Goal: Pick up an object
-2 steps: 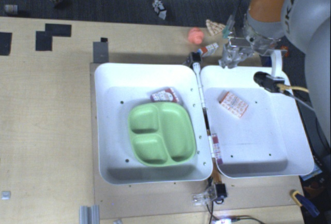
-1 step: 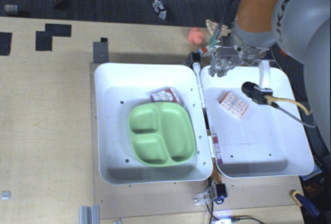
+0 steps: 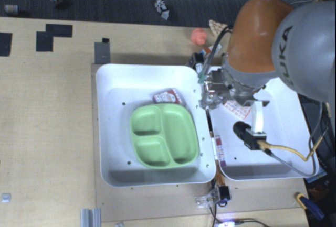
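Approach step: your gripper point(image 3: 209, 96) hangs over the bins' divider point(image 3: 212, 132). I cannot tell its grip state. Next, you likely lower onto the red-white packet point(image 3: 237, 110).

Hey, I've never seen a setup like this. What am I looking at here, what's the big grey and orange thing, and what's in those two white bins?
This is one photo, taken by a camera fixed above a workbench and looking down at a slant. The big grey and orange shape is a robot arm reaching in from the right. Its gripper, the part meant to pinch things, hangs near the edge where the two bins meet. The left bin holds a green divided tray and a small red and white packet. The right bin has another packet, partly under the arm. The job is to pick something up, but I cannot tell whether the gripper has anything yet.
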You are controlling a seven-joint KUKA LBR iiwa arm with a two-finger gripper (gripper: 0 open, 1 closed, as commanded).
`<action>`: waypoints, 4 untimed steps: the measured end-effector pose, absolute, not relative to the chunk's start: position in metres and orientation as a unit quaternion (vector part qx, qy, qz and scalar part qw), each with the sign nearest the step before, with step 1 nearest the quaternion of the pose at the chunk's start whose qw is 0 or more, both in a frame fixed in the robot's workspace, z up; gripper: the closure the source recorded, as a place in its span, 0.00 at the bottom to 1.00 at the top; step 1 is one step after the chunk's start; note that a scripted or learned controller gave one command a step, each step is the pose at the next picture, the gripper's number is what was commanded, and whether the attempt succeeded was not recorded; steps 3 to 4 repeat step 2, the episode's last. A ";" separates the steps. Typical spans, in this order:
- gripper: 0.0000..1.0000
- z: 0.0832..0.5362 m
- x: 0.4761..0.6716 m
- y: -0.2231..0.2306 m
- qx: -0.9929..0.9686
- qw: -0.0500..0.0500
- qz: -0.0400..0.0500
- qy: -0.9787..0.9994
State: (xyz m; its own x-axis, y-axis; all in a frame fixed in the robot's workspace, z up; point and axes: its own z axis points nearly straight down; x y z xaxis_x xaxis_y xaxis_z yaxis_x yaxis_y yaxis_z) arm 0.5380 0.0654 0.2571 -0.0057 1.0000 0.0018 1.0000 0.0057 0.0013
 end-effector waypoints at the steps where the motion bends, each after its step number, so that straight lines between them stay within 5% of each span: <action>1: 1.00 0.229 0.486 0.114 -0.706 0.000 -0.001 -0.709; 2: 0.00 0.229 0.487 0.113 -0.706 0.000 -0.001 -0.708; 4: 0.00 0.229 0.487 0.113 -0.706 0.000 -0.001 -0.708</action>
